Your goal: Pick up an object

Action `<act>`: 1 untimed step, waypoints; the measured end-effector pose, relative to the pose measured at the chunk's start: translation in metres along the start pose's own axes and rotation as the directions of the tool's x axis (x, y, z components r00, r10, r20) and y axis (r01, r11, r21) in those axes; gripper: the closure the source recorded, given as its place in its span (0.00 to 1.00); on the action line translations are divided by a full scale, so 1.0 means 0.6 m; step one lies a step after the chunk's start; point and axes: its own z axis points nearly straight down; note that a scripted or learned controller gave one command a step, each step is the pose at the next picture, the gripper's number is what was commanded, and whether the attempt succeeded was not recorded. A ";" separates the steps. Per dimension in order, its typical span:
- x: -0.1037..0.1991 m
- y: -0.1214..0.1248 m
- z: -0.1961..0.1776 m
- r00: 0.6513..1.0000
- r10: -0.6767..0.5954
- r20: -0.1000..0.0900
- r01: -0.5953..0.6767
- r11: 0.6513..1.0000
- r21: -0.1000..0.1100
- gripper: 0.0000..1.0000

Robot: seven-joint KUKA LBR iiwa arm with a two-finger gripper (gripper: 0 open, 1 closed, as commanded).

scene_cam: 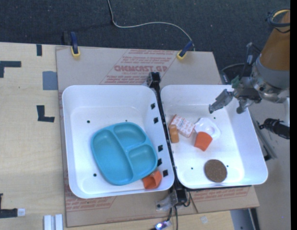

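1. Nearest you, the brown disc [215,170] lies in the right bin [249,147].
2. Further back, the orange cup [203,141] sits mid-bin, down-left of your gripper [231,101].
3. The gripper hovers over the far right edge, fingers spread, holding nothing.

We see two white bins [71,99]; a sky-blue tray [123,152]; an orange cup [152,180] by it; another orange cup [203,141]; a speckled brown disc [215,170]; a pink-and-white checked packet [183,126]; tan cardboard [134,66] with red print; a grey gripper [230,102].
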 end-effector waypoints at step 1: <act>0.000 0.003 -0.008 1.000 -0.003 0.002 0.003 1.000 -0.009 0.00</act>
